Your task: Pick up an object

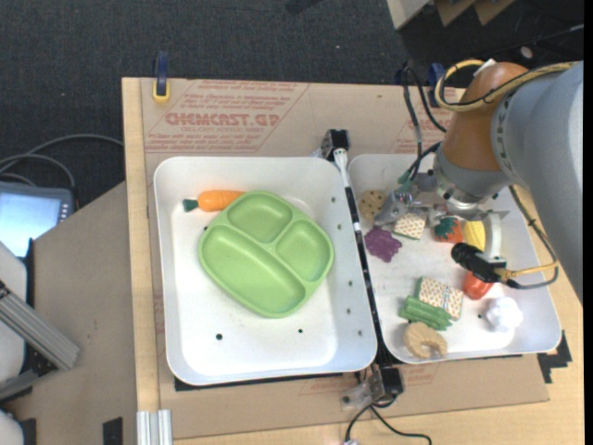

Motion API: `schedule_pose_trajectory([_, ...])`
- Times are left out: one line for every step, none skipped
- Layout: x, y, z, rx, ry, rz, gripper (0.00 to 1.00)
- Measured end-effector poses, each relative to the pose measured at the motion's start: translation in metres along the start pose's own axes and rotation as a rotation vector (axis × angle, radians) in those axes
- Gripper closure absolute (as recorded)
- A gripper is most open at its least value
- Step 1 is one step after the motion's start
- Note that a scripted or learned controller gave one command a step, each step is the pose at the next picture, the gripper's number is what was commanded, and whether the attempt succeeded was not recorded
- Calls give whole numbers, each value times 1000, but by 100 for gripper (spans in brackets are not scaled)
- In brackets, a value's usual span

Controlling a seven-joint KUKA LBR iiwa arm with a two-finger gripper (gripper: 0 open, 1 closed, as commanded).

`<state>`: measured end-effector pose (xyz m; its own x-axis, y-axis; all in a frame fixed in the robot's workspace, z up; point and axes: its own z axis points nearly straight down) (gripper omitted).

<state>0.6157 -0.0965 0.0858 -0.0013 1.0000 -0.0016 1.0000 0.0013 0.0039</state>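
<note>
Cracker, a small checkered square, lies at the top of the right bin, just below my gripper. Whether it sits between my tips I cannot tell. A purple piece lies just left; the green plate fills the left bin.

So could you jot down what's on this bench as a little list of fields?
left bin: green divided plate, carrot by its upper-left edge
right bin: a clutter of small toy foods, among them a purple piece, a bagel, a white ball
arm: reaches in over the right bin
gripper: low over the clutter at the bin's upper part
</note>
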Motion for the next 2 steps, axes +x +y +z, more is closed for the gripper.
schedule_pose_trajectory([0,-1,-10,-1,-1,0,100])
schedule_pose_trajectory([62,-31,-105,-3,3,-5,100])
